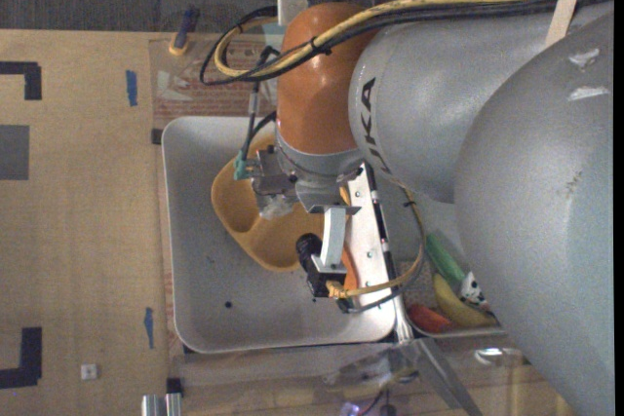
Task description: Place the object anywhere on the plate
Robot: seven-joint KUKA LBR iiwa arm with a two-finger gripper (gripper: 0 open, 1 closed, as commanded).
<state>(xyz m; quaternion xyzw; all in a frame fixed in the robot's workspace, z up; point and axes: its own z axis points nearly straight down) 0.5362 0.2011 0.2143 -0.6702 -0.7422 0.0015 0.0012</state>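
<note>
Grey arm with orange wrist band (322, 73) covers most of the round yellow-orange plate (234, 205), which lies in the shallow white plastic bin (195, 258). Gripper hidden under the wrist: state cannot be told. Object to place not identifiable. Green and yellow toys (453, 283) lie partly cut off at right.

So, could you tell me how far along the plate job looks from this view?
Done: the arm's wrist is over the yellow plate in the white bin. In hand: unclear, since the wrist hides the gripper. Left: no object is visibly resting on the plate's exposed part, so placement is unconfirmed. Toy items lie in the other bin.
</note>
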